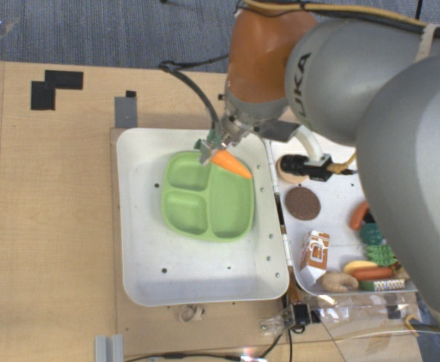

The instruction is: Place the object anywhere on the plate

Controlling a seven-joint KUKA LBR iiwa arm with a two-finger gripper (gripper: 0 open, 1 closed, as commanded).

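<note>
The gripper (207, 149) hangs over the far right part of the left bin (146, 266), coming down at a slant from the arm's orange band. Its tip sits just above the far rim of a green plate (231, 211). An orange carrot (233, 165) lies right at that tip, its near end touching or almost touching the gripper. From this angle I cannot tell whether the gripper is clamped on the carrot or has let it go.

The carrot rests at the plate's far right corner, over the far end of the large compartment, and points toward the right edge of the bin. The plate has three compartments: two small ones along its left side, one behind the other, and the large one along its right side. It lies a little right of the middle of the left bin, closer to the far edge than to the near one.

The right bin (334, 191), partly covered by the arm, holds several pieces of toy food. A pale ring-shaped pastry (289, 167) sits near its far left corner, with a round brown cookie (303, 203) just in front of it. A small printed carton (317, 249) stands near the left edge. A tan potato-like lump (339, 281) lies by the near edge, beside a red and yellow hot dog (365, 270). A green leafy piece (372, 237) lies further right.

Both bins sit side by side on the wooden bench (47, 240).
</note>
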